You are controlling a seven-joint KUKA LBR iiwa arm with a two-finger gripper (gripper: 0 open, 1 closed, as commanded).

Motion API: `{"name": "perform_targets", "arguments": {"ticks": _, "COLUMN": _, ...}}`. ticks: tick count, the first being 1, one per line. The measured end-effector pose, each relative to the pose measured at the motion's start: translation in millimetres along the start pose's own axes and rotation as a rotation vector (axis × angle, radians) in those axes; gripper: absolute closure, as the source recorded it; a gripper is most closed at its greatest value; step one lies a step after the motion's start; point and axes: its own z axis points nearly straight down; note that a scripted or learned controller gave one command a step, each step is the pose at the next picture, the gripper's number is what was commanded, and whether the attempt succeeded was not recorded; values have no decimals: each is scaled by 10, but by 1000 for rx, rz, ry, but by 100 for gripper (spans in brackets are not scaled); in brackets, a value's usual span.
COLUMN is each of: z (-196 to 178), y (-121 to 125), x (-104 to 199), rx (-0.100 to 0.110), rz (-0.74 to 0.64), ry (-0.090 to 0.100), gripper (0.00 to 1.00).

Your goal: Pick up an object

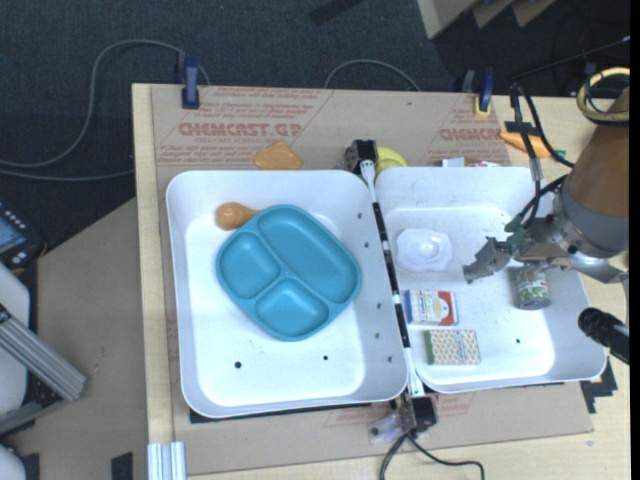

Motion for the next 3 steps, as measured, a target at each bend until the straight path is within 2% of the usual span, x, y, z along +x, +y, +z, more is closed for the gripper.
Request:
{"name": "perform_targets", "arguments": {"ticks": 1, "z": 1494, "y": 394, "x": 102, "rx": 1, "rz": 1, "ry": 4, "gripper": 0}}
{"name": "perform_targets", "arguments": {"ticks": 2, "z": 1429, "y": 270, "x": 61, "rx": -14, "rz": 2, "ry": -1, "gripper": 0}}
{"name": "perform_targets", "arguments": {"ticks": 3, "z": 1285, "y": 424, "x": -339, "rx": -4, "rz": 2, "ry": -3, "gripper": 0}}
